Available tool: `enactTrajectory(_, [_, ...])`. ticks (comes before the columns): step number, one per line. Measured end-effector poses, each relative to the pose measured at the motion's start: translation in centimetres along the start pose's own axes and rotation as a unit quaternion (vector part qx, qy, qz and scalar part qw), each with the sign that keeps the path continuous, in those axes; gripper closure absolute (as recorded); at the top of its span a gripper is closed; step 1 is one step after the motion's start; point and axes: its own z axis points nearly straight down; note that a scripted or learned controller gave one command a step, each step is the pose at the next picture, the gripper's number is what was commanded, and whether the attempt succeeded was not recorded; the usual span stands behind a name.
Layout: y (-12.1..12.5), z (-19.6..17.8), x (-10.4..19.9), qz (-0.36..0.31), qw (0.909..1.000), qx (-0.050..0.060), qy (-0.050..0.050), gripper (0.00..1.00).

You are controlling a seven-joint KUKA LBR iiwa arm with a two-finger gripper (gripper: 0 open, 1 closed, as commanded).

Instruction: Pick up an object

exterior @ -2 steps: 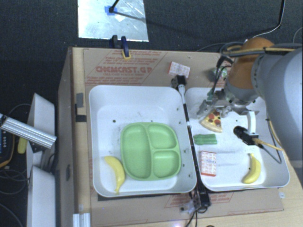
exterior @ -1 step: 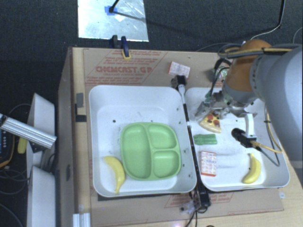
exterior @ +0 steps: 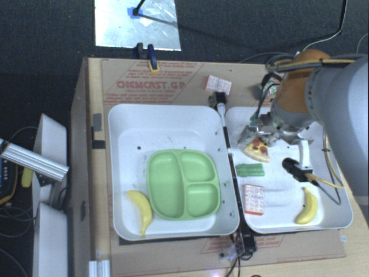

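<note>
Grey gripper (exterior: 258,133) low over pizza slice (exterior: 256,150) in right bin (exterior: 345,215), near bin's left wall. Jaw state: cannot tell. Could slip off thin flat slice, or bump wall. Green block (exterior: 249,169) just beside, may get nudged.

Cropped at R edge: grey arm (exterior: 340,108). Partly covered by gripper (exterior: 258,136): top of pizza-slice toy (exterior: 257,151) in R bin (exterior: 282,203); bin's far wall hidden behind arm. Too small to read: print on red-white packet (exterior: 253,199), label (exterior: 218,85) on cardboard. Cropped at L edge: metal bar (exterior: 31,159).
</note>
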Motion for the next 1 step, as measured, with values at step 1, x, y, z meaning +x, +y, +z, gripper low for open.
enactTrajectory(1, [0.12,-1.13,-0.01,-0.001,1.0,-0.002,0.0,1.0])
